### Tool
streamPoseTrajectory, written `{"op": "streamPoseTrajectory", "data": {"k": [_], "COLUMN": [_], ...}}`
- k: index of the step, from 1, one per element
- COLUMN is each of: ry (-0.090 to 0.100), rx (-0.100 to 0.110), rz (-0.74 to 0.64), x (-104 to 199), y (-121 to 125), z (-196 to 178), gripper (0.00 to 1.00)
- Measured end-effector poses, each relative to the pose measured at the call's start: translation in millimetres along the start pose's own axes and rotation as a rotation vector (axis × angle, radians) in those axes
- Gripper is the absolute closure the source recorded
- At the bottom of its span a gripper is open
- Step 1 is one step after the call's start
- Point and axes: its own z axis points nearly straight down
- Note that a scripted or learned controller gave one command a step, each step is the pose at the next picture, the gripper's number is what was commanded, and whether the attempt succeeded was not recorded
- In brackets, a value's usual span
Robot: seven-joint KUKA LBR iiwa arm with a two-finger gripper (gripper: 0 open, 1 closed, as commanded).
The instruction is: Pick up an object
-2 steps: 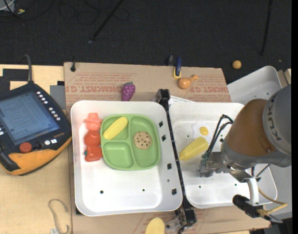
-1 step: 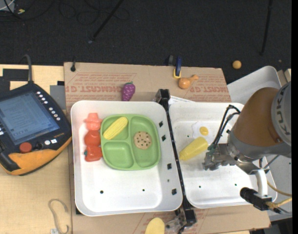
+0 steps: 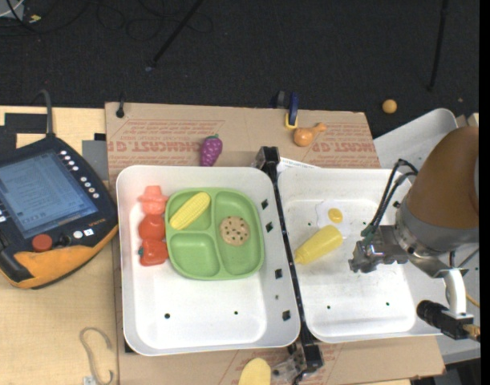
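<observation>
In the right bin (image 3: 365, 315) lie a yellow wedge-shaped toy (image 3: 317, 244) and a small yellow round piece (image 3: 335, 215). My gripper (image 3: 366, 261) hangs low over the right bin, a little to the right of the yellow wedge and apart from it. The left bin (image 3: 196, 319) holds a green divided plate (image 3: 198, 257) with a yellow corn cob (image 3: 188, 209) and a cookie (image 3: 234, 231) on it. Red and pink toy pieces (image 3: 151, 227) sit beside the plate on its left.
A teach pendant (image 3: 40, 203) lies at the left of the bench. Purple grapes (image 3: 211, 148) and an orange pear-shaped toy (image 3: 307, 134) rest on the cardboard behind the bins. A yellow object (image 3: 255, 370) sits in front of the bins.
</observation>
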Motion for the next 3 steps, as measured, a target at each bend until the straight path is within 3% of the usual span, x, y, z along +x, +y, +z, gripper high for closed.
{"op": "streamPoseTrajectory", "data": {"k": [1,3], "ry": [0.000,0.001], "rx": [-0.001,0.003], "rz": [-0.004,-0.008], "x": [-1,95], "y": [1,50], "z": [-38,-32], "gripper": [1.00,1.00]}}
